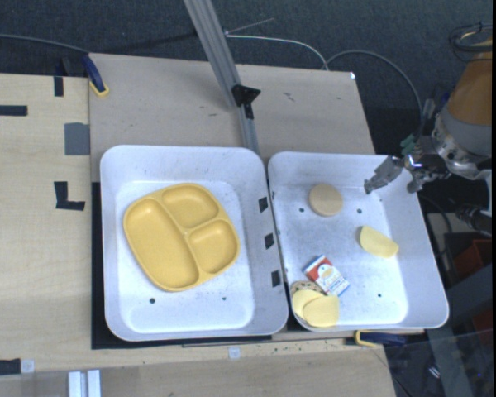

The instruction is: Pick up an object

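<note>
Nothing had been picked up: the gripper (390, 174) hung over the right bin's (413, 300) far edge, its grip state impossible to tell, while the tan disc (325, 198) and yellow wedge (378, 241) lay untouched.

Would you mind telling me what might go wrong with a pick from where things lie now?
1. The claw sits at the right bin's far rim, so a descent from here may strike the wall rather than an item.
2. The small packet and pale discs crowd together near the front wall; a grab there could catch two things or jam against the rim.
3. The yellow wedge looks rounded and may slip out.
</note>
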`<state>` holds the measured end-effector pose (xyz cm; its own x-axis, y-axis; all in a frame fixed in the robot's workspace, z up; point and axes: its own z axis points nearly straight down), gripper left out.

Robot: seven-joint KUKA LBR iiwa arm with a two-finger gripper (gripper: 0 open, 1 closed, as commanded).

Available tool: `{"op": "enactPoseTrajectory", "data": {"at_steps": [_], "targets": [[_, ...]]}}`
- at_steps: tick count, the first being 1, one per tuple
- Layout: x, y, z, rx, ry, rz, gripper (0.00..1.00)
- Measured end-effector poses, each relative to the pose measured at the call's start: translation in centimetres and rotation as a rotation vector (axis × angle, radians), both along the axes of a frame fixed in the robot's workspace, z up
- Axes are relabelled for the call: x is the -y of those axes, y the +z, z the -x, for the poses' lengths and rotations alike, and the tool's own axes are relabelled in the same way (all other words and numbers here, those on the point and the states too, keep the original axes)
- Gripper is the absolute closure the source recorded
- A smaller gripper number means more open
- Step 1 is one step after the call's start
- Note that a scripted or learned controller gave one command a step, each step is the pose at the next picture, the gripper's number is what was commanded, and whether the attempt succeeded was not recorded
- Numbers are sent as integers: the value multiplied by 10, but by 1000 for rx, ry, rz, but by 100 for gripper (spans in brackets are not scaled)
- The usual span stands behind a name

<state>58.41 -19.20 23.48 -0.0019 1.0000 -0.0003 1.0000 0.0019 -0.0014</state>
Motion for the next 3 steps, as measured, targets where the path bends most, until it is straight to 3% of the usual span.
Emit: {"op": "enactPoseTrajectory", "data": {"at_steps": [1, 2, 3], "targets": [[17, 47, -81, 10, 3, 3, 0], [-36, -92, -68, -7, 1, -2, 0], [-71, -146, -94, -20, -6, 10, 0]]}}
